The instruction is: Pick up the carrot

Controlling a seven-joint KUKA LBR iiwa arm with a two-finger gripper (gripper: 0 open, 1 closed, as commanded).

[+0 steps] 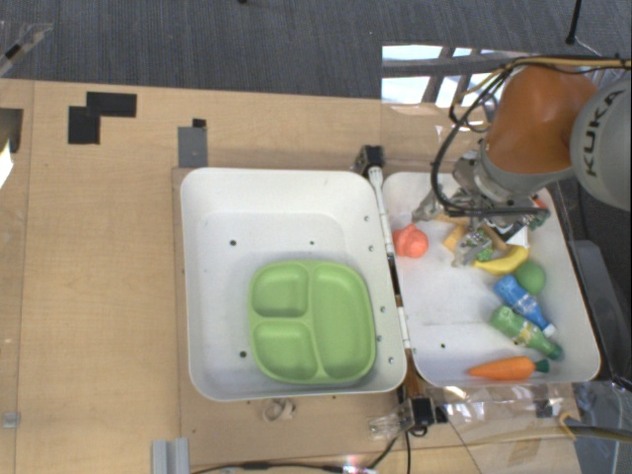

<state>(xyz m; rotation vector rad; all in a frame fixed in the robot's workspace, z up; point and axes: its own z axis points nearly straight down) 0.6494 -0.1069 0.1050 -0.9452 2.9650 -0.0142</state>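
carrot (504, 368): lying flat on the floor of the right bin (434, 309), lower right of the frame, close to the bin's near wall. Orange body, green tip pointing right. Untouched from what I see.
nearest neighbours: green bottle (523, 329) just above the carrot, blue bottle (521, 299) above that, both tilted the same way. Green round fruit (531, 276) and banana (502, 259) further up. Red-pink ball (412, 242) off to the left, near the divider between bins.
gripper (476, 237): at the upper part of the right bin, over the clutter by the banana, well apart from the carrot. I cannot tell whether the fingers are spread or pressed together (wrist body and cables block the tips). Nothing visibly held.
arm (538, 117): coming in from the upper right, orange band on top.
left bin (212, 265): holds a green divided plate (312, 321), not relevant to this job.
progress: I'd call it not started on the carrot. No approach, no contact, no lift.
left to do: travel down-frame toward the lower right corner, line up across the carrot's body, descend, close, lift.
risk: my read is the green bottle sits tight beside the carrot, and the near wall crowds the other side (little room for the fingers).
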